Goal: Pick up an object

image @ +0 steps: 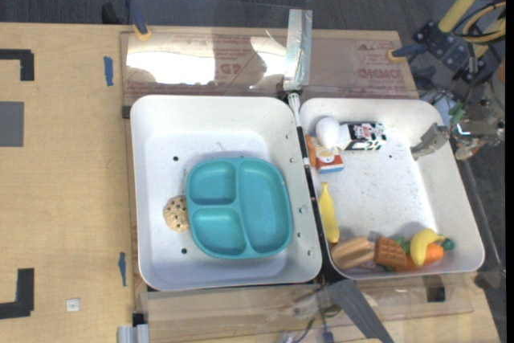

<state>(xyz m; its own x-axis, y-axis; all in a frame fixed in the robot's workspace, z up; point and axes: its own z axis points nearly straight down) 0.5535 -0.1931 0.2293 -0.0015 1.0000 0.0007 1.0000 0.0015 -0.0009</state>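
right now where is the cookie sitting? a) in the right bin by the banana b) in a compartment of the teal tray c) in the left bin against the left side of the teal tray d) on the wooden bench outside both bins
c: the cookie lies on the left bin's floor, right against the left side of the teal divided tray.

Cookie (176,213) partly hidden under teal tray (238,206); arm (474,120) cut off at right edge, seemingly blurred.
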